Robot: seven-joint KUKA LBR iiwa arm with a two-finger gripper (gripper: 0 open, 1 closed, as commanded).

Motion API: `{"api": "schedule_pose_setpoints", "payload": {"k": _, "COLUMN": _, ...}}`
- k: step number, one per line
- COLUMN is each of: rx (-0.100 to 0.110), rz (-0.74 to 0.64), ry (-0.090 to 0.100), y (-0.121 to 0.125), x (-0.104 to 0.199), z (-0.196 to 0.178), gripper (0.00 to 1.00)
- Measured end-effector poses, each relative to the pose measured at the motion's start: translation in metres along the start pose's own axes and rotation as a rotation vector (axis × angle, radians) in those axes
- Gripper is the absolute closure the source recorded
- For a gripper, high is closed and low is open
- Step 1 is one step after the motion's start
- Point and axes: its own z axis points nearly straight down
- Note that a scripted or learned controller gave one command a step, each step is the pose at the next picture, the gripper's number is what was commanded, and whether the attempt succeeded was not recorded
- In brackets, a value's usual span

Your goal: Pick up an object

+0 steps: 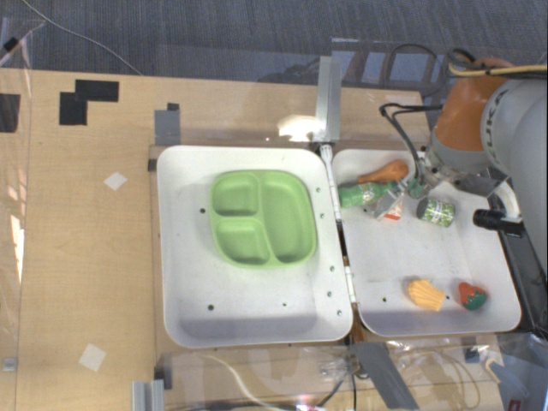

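My gripper (418, 185) is low over the back of the right bin (445, 319), under the grey arm with its orange band (458, 114). It hangs between a brown drumstick (383, 174) to its left and a green-labelled can (438, 212) lying just to its lower right. A green bottle (361, 196) lies on its side left of the gripper, with a small white and red piece (390, 211) beside it. Near the bin's front lie a yellow corn cob (425, 294) and a red strawberry (472, 295).
The left bin (184, 255) holds a light green divided plate (261, 217). A metal divider post (329, 101) stands at the back between the bins. Black cables (402, 122) loop behind the gripper.
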Motion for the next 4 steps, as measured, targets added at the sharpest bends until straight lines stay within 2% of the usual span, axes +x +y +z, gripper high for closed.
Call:
{"api": "schedule_pose_setpoints", "payload": {"k": 1, "rx": 0.004, "rz": 0.267, "ry": 0.000, "y": 0.040, "x": 0.016, "z": -0.038, "gripper": 0.00}}
{"api": "schedule_pose_setpoints", "payload": {"k": 2, "rx": -0.004, "rz": 0.444, "ry": -0.008, "y": -0.004, "x": -0.048, "z": -0.074, "gripper": 0.00}}
{"api": "schedule_pose_setpoints", "payload": {"k": 3, "rx": -0.008, "rz": 0.657, "ry": -0.005, "y": 0.033, "x": 0.000, "z": -0.009, "gripper": 0.00}}
{"api": "schedule_pose_setpoints", "payload": {"k": 4, "rx": 0.000, "rz": 1.040, "ry": 0.004, "y": 0.036, "x": 0.004, "z": -0.004, "gripper": 0.00}}
